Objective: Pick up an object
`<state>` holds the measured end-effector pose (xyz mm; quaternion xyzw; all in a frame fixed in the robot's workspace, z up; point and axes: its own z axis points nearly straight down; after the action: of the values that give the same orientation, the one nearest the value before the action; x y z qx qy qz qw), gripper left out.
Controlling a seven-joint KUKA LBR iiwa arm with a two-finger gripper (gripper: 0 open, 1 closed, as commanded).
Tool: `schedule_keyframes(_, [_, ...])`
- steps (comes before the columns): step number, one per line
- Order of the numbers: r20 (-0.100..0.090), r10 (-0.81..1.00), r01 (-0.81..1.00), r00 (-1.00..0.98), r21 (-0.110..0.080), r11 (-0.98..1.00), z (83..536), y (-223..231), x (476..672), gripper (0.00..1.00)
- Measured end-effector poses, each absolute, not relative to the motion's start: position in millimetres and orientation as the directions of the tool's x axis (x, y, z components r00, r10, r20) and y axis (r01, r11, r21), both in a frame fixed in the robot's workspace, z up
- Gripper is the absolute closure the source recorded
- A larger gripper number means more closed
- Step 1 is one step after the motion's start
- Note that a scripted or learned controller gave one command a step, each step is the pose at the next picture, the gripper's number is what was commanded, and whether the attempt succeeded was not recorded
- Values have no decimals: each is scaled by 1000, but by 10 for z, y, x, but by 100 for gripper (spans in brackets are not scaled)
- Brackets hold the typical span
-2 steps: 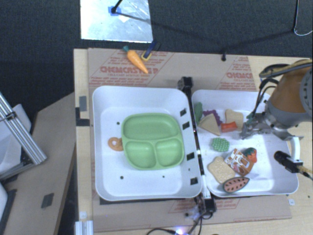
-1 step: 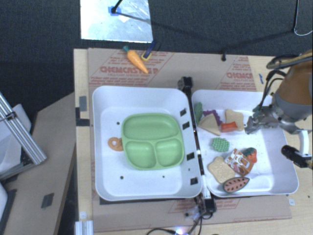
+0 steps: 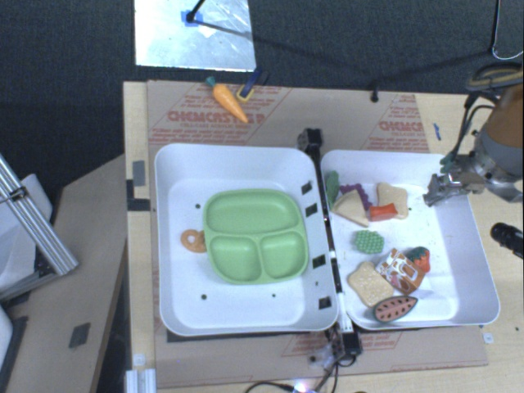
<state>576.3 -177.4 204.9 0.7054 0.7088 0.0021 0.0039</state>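
gripper (image 3: pixel 442 188) sits over the upper right edge of the right bin (image 3: pixel 468 256), above bare white floor; can't tell if it's open or closed, and nothing is visibly held. right bin contents: tan toast slice (image 3: pixel 370 284), red watermelon slice (image 3: pixel 395 308), green round piece (image 3: pixel 368 241), patterned packet (image 3: pixel 399 270), and a cluster of purple, tan and red pieces (image 3: pixel 370 204) near the divider, all well apart from the gripper. left bin (image 3: pixel 176 219) has a green divided plate (image 3: pixel 255 236) with a small pretzel (image 3: pixel 193 241) just beside its left edge; an orange carrot (image 3: pixel 228 102) lies on the cardboard behind the bins.
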Motion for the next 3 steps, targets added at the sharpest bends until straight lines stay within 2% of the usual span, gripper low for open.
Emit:
schedule_keyframes(1, [-1, 1000, 1000, -5, 4, 5, 2259, -1776, 5775, 100])
schedule_keyframes(2, [1, 1000, 1000, -10, 5, 10, 2361, -1295, 6111, 100])
schedule_keyframes(3, [1, 1000, 1000, -9, 5, 9, 2365, -907, 6367, 100])
